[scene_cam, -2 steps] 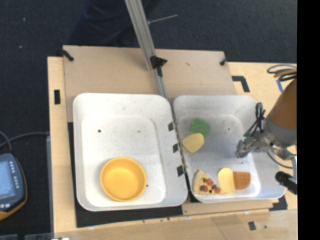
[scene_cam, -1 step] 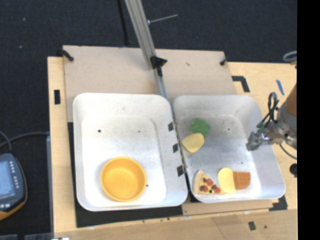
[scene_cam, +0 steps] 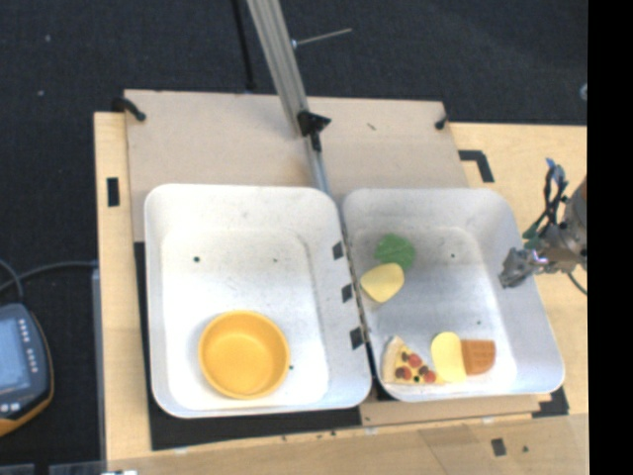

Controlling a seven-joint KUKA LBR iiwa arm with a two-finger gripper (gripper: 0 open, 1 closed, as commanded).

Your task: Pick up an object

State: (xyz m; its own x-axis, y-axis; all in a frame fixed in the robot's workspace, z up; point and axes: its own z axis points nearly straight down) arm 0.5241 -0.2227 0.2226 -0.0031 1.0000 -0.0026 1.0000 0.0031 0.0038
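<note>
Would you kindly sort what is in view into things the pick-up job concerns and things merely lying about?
Job:
hand
yellow bowl
green piece
pale yellow piece
pizza slice
yellow block
orange piece

Lying about:
handheld controller
metal pole

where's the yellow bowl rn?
In the camera view the yellow bowl sits in the left bin, near its front edge, apart from the food items in the right bin.
</note>
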